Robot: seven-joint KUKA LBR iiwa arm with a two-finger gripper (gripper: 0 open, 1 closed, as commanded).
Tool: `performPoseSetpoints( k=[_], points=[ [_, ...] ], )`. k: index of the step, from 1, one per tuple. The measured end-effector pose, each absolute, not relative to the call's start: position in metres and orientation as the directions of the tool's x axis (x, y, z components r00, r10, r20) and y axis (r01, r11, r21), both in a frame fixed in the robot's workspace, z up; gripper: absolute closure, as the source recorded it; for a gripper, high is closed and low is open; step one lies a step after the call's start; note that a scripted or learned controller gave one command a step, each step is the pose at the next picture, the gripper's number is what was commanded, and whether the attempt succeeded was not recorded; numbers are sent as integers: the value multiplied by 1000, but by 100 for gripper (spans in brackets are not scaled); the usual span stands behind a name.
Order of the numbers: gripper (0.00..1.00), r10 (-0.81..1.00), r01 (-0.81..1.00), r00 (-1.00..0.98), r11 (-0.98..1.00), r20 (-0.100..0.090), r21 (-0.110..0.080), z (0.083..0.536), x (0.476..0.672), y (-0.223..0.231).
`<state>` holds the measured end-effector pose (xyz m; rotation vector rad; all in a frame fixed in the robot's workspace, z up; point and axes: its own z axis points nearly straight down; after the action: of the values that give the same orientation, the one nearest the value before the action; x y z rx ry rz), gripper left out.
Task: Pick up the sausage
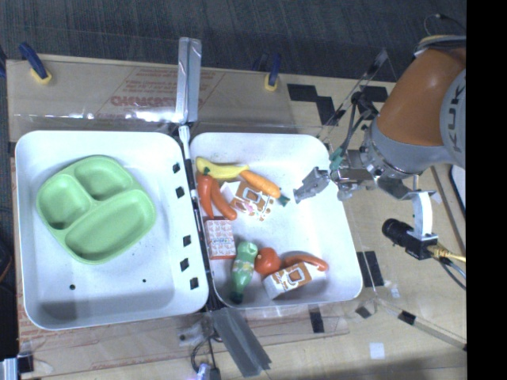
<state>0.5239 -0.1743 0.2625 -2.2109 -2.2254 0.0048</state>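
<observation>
Reddish-brown curved sausage (304, 260), beside small carton (289, 279)

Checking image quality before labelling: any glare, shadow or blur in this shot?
Camera view: even, soft light; the right bin shows no strong glare; faint shadows under the green plate and food; the end effector looks slightly blurred; small toys like the sausage are coarse.

The gripper (305, 188) hangs over the right bin (333, 236), just right of the carrot (261, 183); the sausage (304, 261) lies well below the carrot, by a carton (290, 280)
</observation>
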Motion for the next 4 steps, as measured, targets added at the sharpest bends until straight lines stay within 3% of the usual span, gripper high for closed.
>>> performPoseSetpoints(
  k=[1,2,3,4],
  points=[
    [0,986,986,169,-169,1,-8,135,476,-126],
    [0,950,950,313,-313,-1,-6,103,531,-103],
    [0,965,965,261,-261,-4,-32,91,615,-100],
    [0,982,982,188,-188,0,-4,139,648,-101]
  ],
)
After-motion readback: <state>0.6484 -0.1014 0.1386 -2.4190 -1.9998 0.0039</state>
